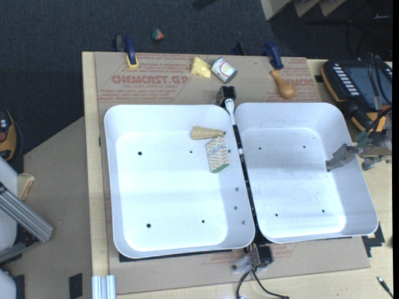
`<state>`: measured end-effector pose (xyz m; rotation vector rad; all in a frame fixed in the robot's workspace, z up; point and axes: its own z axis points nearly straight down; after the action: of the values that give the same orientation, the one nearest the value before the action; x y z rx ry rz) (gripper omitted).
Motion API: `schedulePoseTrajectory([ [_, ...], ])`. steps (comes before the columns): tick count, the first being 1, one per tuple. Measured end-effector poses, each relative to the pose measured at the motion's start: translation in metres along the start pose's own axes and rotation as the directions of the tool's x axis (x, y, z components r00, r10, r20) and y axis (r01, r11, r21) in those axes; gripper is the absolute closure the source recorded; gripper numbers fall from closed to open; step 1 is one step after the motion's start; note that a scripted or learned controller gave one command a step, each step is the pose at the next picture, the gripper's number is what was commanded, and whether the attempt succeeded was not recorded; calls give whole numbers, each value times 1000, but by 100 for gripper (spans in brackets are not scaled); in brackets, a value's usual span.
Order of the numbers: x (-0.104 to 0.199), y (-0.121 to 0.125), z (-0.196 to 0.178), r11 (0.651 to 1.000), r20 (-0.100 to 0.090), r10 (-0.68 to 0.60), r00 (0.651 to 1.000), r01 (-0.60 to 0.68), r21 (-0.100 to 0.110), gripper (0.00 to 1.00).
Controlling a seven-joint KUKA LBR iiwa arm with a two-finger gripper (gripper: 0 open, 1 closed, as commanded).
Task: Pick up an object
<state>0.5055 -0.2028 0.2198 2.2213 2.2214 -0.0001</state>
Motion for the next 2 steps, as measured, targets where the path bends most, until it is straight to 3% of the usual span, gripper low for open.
schedulePoseTrajectory([
  [1,0,1,-11,1000,2,0,1000,0,-3,100],
  [2,31,-25,-148,1000,4,-4,1000,4,-17,100],
])
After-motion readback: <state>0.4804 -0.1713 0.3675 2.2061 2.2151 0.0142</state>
